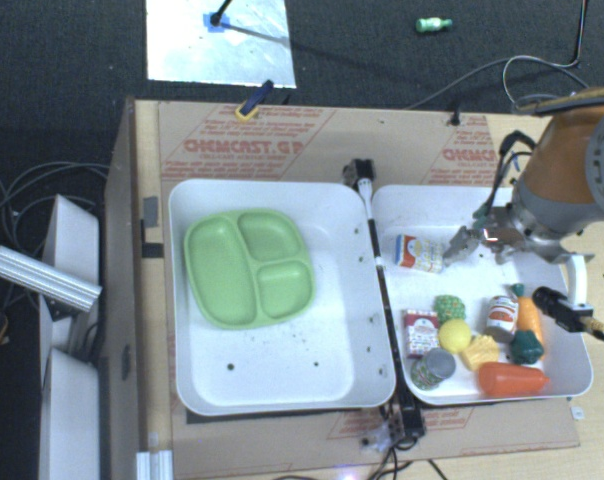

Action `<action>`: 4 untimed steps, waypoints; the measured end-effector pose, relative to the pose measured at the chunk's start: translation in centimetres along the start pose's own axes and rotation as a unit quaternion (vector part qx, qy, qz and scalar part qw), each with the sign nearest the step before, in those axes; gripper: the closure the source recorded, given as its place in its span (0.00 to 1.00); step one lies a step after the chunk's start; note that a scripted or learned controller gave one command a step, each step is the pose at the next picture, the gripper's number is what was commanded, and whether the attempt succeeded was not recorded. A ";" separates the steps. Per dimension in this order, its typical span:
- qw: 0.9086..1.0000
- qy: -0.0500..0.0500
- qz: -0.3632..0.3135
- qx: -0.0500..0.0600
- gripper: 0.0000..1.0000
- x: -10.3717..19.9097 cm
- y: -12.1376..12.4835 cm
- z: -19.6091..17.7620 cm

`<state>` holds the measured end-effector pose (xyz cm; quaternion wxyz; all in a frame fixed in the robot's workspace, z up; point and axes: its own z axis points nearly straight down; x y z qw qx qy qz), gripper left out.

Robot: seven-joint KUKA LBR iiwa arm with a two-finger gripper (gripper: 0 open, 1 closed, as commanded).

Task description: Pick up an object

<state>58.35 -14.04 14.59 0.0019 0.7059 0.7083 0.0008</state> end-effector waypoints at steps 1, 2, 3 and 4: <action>1.000 0.001 0.001 0.003 0.00 2.3 -3.1 5.6; 1.000 0.000 0.000 -0.001 0.00 -1.1 6.6 1.5; 1.000 0.000 0.000 0.000 0.00 -3.2 8.6 -2.3; 1.000 0.000 0.001 0.001 0.00 -5.9 8.5 1.7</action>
